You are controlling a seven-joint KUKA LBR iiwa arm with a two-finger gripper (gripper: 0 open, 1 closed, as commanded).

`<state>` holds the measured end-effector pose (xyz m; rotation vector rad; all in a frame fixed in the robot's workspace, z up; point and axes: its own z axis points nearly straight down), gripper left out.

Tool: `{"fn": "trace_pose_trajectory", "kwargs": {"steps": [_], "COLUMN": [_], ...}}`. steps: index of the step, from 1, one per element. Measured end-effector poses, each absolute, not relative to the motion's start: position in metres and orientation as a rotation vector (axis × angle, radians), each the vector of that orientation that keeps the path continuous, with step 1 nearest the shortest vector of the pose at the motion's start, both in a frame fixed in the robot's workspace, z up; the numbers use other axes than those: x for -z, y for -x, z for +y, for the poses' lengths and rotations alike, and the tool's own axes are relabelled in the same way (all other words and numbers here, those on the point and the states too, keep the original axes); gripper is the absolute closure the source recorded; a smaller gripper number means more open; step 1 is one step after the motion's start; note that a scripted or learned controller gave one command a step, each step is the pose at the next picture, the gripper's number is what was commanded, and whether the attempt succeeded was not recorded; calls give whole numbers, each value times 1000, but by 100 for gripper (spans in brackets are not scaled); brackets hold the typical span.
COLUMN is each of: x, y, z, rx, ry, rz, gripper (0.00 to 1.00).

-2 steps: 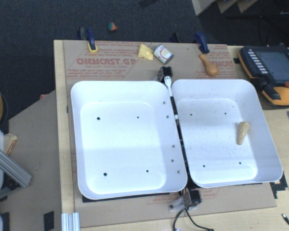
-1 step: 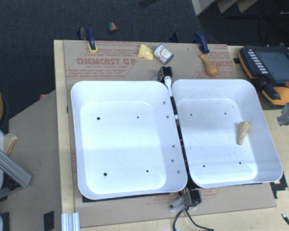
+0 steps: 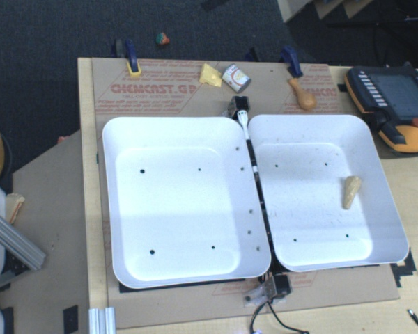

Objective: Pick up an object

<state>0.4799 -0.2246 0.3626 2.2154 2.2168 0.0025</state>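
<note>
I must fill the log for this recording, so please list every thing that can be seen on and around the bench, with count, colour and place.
shallow plastic bins: 2, white, side by side on the bench, left and right.
elongated lumpy object: 1, pale tan, in the right bin near its right wall.
brown cardboard sheet: 1, with red print, under both bins.
yellow wedge-shaped piece: 1, on the cardboard behind the bins.
small white and grey cylinder: 1, right beside the yellow piece.
wooden-looking tan piece: 1, on the cardboard behind the right bin.
blue clamps: 2, at the far edge, and.
handheld control pendant: 1, black with orange, right of the bench.
</note>
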Motion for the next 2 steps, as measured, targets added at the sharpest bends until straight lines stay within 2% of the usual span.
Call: {"fn": "trace_pose_trajectory", "kwargs": {"steps": [1, 2], "x": [-293, -336], "y": [-479, -479], "z": [-178, -227], "rx": [3, -1], "ry": [-2222, -2220], "rz": [2231, 2211], "gripper": [100, 100]}}
